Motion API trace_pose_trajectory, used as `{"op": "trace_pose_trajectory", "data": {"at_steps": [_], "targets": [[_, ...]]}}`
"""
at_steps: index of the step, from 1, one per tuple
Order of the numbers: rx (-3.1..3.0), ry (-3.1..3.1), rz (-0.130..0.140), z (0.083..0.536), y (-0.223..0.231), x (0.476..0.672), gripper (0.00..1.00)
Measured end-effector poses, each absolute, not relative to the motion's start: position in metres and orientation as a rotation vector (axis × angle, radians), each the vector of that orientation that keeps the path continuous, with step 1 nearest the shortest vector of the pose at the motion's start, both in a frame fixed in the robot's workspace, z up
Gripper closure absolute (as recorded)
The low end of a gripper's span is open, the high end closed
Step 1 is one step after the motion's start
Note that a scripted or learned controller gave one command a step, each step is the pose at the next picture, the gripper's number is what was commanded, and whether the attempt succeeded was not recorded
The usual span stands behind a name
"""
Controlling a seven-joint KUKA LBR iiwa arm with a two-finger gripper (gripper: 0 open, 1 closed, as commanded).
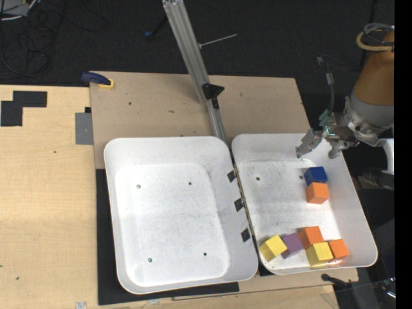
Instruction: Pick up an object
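Note:
My gripper (320, 147) hangs over the far right part of the right bin (270, 153), its two fingers spread apart with nothing between them. Just below it lie a blue block (315, 174) and an orange block (317, 192), touching each other. At the bin's near edge sits a cluster: a yellow block (273, 246), a purple block (293, 243), an orange block (311, 235), another yellow block (318, 254) and an orange block (338, 248).
The left bin (168, 214) lies beside the right one, joined by black clips (239, 204). A slanted metal rail (192, 56) rises behind the bins. The wooden bench (45, 172) extends left.

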State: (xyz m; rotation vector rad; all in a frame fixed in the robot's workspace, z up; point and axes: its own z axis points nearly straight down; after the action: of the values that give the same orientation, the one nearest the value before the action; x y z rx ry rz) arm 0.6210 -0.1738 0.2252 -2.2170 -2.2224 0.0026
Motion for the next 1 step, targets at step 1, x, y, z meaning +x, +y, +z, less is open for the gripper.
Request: {"op": "trace_pose_trajectory", "data": {"at_steps": [1], "targets": [[-2.215, -2.224, 0.003, 0.2252, -0.1734, 0.6211, 0.0]]}}
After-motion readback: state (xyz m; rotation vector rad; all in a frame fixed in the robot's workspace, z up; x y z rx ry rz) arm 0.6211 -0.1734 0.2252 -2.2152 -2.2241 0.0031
